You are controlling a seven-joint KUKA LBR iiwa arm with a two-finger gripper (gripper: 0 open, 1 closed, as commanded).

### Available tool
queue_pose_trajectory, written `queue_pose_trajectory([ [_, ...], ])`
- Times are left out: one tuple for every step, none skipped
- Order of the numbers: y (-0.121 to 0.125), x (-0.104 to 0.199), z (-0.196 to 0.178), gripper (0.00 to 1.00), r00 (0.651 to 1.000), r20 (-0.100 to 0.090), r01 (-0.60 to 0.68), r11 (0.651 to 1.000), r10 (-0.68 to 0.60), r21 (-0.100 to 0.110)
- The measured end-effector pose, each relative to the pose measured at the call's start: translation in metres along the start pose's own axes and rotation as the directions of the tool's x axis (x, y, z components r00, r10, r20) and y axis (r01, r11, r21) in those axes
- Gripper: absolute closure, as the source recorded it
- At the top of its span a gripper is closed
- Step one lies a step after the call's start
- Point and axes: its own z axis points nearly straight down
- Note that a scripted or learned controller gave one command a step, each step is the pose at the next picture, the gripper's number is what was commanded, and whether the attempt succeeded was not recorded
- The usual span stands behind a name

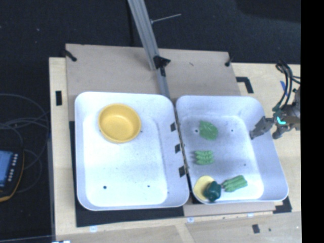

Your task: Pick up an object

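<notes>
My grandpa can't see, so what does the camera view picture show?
A grey robot gripper hangs over the right edge of the right white bin, which has green toy vegetables and a small yellow cup. The left white bin has a round yellow bowl.

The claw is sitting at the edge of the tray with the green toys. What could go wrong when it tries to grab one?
The gripper sits at the right bin's rim, so it might bump that wall reaching in. The dark green piece lies on the small yellow dish beside another green toy, so it might catch several or shove them aside.
</notes>
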Motion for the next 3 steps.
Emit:
queue_pose_trajectory([
  [0.0,0.0,0.0,0.0,1.0,0.0,0.0,1.0,0.0,0.0],
  [0.0,0.008,0.046,0.0,1.0,0.0,0.0,1.0,0.0,0.003],
  [-0.003,0.017,0.097,0.0,1.0,0.0,-0.001,1.0,0.001,0.004],
])
